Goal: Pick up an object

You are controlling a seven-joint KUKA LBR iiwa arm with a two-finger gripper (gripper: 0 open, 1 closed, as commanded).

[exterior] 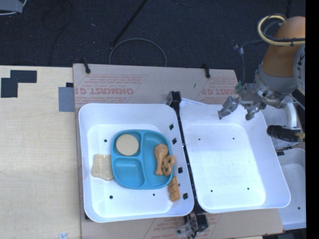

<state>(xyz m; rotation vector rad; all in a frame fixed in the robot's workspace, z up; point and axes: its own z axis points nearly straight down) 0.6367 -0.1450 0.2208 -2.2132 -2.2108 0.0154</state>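
Looking at the right bin, you see the tool above its far rim, fingers spread wide, holding nothing. Beyond its left wall, the blue tray carries a round biscuit and a pretzel.

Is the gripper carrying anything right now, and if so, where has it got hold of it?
Nothing is held. The gripper hangs with open jaws above the right bin's far edge, and nothing sits between them.
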